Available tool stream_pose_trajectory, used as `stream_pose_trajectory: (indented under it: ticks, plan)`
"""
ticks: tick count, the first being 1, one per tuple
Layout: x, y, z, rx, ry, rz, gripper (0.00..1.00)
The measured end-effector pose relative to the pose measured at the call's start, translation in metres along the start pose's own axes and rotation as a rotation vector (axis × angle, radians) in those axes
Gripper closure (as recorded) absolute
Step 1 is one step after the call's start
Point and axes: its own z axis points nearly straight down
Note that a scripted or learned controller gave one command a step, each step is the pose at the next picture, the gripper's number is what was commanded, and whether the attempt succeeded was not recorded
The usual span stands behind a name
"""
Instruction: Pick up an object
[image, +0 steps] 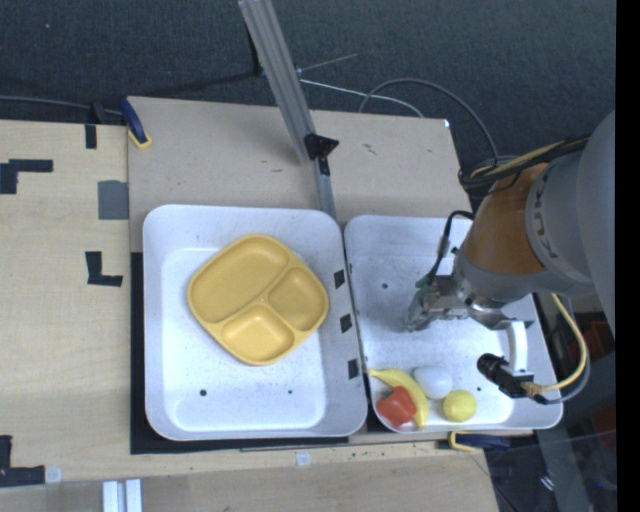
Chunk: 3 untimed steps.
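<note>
My gripper hangs low over the middle of the right bin, below the orange band of the arm. Along that bin's near edge lie a yellow banana, a red fruit touching it, a white round object and a small yellow ball. These lie a short way in front of the gripper, apart from it. Nothing is seen between the gripper's fingers.
A yellow divided plate rests in the left bin. A grey metal pole slants down to the ridge between the bins. Cables loop at the right bin's right side, near a black fitting.
</note>
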Motion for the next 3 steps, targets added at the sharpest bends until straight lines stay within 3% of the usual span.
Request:
stream_pose_trajectory:
  ticks: [2,3]
  plan:
    - [0.001,-0.008,-0.091,-0.008,-0.002,0.002,1.0]
    - [0.002,-0.007,-0.12,-0.006,-0.002,0.002,1.0]
